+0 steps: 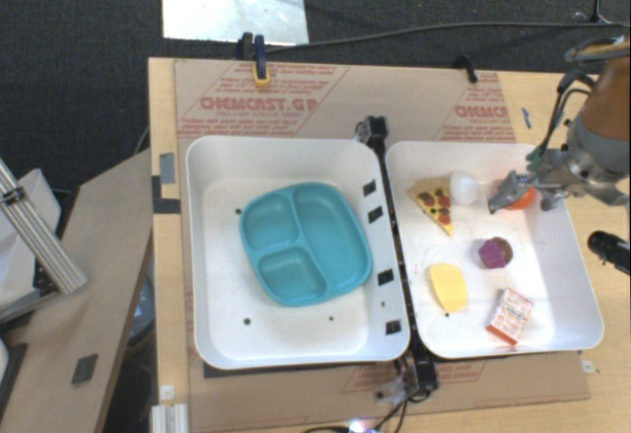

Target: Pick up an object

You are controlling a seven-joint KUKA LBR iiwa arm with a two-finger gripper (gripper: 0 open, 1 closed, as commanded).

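- The worktop [325, 86] carries two white bins side by side: the left bin [222, 224] and the right bin [567, 263].
- A blue divided plate [304, 242] lies in the middle of the left bin, well apart from everything in the right bin.
- The gripper [515, 192] hangs over the upper right part of the right bin, reaching in from the bin's right side.
- An orange object [523, 196] shows at the gripper's tip; whether the fingers are shut on it, or how wide they stand, cannot be told.
- A white ball [463, 187] sits near the right bin's upper edge, just left of the gripper.
- A pizza slice toy [434, 204] lies touching or just beside the white ball, toward the bin's left wall.
- A purple round object [495, 252] rests near the bin's middle, below the gripper.
- A yellow piece [449, 287] lies below and left of the purple round object.
- A red-and-white packet [510, 315] lies near the bin's lower edge, right of the yellow piece.
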